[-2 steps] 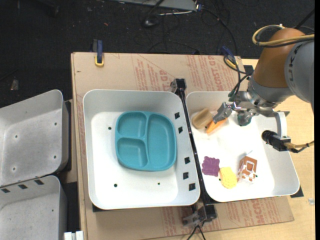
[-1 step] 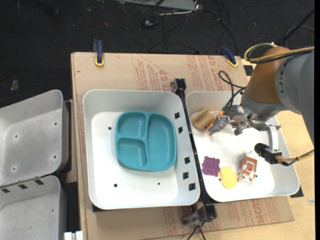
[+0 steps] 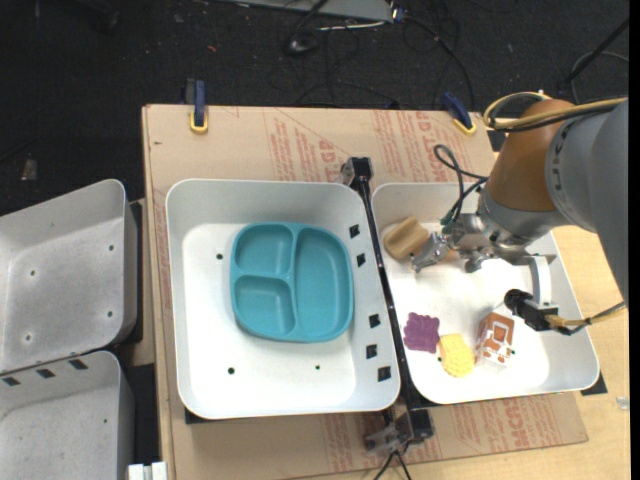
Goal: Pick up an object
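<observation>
Seemingly the pincer (image 3: pixel 440 255) is hovering near the right bin's (image 3: pixel 570 373) back-left corner beside the tan block (image 3: pixel 405 237); grip unreadable, and it's risking nudging it away.

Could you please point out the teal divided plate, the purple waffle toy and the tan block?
teal divided plate (image 3: pixel 293 282): camera view, centre divider.
purple waffle toy (image 3: pixel 422 332): camera view, its middle.
tan block (image 3: pixel 404 237): camera view, top face.

Tan block (image 3: pixel 405 237) — lying tilted at right bin's (image 3: pixel 570 373) far-left corner.

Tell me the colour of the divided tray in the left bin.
Teal, a blue-green; the divided tray shows clearly in the camera view.
</observation>
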Tool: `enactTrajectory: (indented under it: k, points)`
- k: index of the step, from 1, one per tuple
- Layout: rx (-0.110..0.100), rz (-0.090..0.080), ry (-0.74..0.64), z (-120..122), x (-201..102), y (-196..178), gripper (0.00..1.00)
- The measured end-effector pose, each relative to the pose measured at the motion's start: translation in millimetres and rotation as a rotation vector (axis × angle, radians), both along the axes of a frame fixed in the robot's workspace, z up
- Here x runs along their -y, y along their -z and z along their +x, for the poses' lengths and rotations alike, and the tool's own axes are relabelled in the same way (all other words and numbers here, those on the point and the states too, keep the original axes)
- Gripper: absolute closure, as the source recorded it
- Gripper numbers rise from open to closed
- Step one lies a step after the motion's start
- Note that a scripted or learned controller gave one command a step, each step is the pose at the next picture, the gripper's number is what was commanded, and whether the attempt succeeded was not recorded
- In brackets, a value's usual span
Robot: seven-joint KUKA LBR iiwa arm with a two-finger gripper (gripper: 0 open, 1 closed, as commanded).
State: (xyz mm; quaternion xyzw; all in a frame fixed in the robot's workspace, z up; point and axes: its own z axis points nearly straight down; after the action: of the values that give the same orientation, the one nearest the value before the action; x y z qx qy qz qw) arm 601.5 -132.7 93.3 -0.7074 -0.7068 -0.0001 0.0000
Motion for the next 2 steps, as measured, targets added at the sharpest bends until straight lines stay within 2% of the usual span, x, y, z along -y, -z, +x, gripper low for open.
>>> enactTrajectory:
  k: [1,2]
  points:
    - [0.003,-0.001,0.000,0.7,-0.1,-10.6,1.00]
    - [0.005,-0.002,0.001,-0.9,4.9,-54.8,1.00]
